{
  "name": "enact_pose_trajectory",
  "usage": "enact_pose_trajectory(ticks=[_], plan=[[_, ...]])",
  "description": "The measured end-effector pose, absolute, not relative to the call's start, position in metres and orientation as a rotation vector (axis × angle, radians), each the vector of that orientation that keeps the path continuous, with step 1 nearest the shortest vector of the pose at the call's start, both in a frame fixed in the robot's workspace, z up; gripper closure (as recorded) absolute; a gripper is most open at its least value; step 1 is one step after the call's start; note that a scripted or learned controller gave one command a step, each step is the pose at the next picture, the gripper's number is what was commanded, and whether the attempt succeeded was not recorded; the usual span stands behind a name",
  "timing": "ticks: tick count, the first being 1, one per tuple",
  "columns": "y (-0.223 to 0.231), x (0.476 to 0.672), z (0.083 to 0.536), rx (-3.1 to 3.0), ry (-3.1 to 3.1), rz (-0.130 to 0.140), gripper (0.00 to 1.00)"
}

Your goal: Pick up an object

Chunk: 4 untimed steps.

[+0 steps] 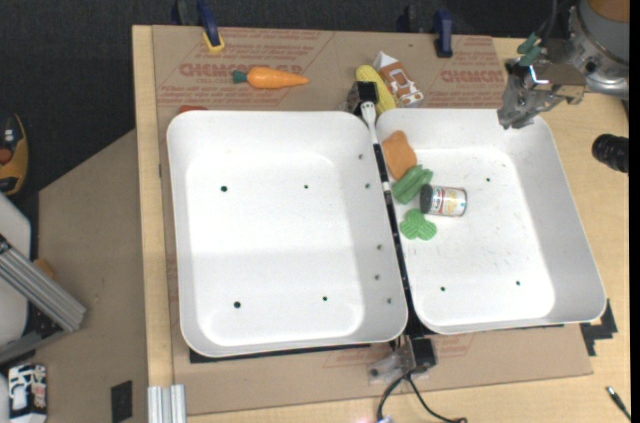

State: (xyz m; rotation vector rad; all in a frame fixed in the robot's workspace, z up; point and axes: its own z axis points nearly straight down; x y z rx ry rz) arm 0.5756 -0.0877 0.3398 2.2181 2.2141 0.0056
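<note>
the gripper (520, 106) hangs over the far right corner of the right bin (520, 286), with nothing seen between its fingers; whether they are spread or closed cannot be told from this angle. judged step: approach, with no pick begun. the likely targets lie together at the left side of the right bin, against the divide: one orange block (401, 152), two green pieces (412, 184) (418, 227) and one small can (444, 201) on its side. the next move calls for travel left and toward the near side, then a descent onto one item. the left bin (270, 231) holds nothing. outside the bins, on the board: one carrot (270, 79), one yellow piece (371, 81), one small carton (401, 83).
</note>
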Motion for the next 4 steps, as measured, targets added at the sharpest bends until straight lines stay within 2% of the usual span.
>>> enact_pose_trajectory(ticks=[1, 2, 3, 4], plan=[[-0.019, 0.552, 0.38, 2.21, 2.228, 0.009, 1.0], [0.066, 0.499, 0.283, 2.22, 2.237, -0.012, 1.0], [0.023, 0.531, 0.386, 2.218, 2.209, 0.015, 1.0], [0.079, 0.513, 0.423, 2.212, 2.227, 0.01, 1.0]])
